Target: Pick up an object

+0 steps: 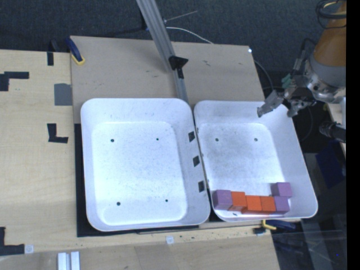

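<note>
Blocks (254, 200), purple and orange, lie in a row along the near wall of the right bin (292, 145), its long axis running left to right, with one purple block stacked at the right end. From the gripper (278, 104), whose two fingers stand apart with nothing between them, they lie well away toward the near edge. Gripper hovers over the bin's far right rim. Blocks look hard, matte, square-edged; the bin is smooth speckled white plastic

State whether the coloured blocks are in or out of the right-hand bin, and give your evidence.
In. The purple and orange blocks lie inside the right bin, clustered against its near wall.
</note>
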`<state>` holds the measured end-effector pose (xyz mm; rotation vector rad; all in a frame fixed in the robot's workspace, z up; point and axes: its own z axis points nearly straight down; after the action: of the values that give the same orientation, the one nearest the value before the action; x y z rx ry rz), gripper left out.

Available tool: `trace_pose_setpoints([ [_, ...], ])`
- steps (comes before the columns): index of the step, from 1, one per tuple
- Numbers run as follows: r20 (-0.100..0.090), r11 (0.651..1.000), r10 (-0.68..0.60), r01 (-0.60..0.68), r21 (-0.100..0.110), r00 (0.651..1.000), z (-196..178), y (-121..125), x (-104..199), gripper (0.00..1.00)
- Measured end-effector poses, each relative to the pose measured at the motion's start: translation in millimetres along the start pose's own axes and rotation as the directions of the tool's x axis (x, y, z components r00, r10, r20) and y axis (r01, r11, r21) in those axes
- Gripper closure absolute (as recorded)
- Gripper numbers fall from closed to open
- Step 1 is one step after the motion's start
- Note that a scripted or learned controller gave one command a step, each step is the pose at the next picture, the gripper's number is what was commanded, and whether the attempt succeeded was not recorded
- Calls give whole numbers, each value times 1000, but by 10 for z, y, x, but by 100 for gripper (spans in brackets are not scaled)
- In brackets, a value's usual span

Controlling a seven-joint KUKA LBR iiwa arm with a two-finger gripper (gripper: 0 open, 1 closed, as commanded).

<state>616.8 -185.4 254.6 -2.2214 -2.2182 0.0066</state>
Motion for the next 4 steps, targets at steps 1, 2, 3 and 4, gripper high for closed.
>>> trace_pose_setpoints([
  [1, 0, 1000, -3, 3, -7, 1000, -134, 343, -240, 0],
  [2, -1, 1000, -4, 4, 3, 1000, 913, 641, -223, 0],
  [3, 0, 1000, -4, 4, 1, 1000, 1293, 642, -227, 0],
  [4, 1, 1000, -3, 3, 0, 1000, 1494, 534, -230, 0],
])
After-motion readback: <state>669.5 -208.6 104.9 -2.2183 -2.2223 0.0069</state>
